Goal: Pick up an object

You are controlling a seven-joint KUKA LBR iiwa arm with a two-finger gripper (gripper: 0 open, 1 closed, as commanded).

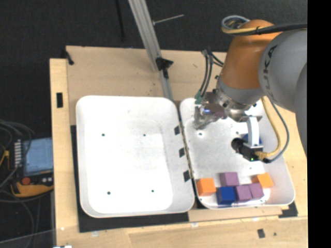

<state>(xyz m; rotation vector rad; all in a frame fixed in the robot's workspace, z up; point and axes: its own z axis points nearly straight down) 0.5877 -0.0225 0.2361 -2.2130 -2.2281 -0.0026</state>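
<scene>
Several small blocks lie along the near edge of the right bin (207, 149): an orange block (206, 185), a blue block (226, 195), two purple blocks (229, 179) (248, 192) and another orange block (265, 180). My gripper (202, 117) hangs over the far left part of the right bin, well away from the blocks. Nothing shows between its fingers. The wrist and orange band (244, 61) rise above it to the right.
The left bin (129, 154) lies beside the right one. A slanted metal rail (150, 40) runs from the top of the view down to the bins' far edge. A black cable fitting (243, 148) hangs over the right bin near the arm.
</scene>
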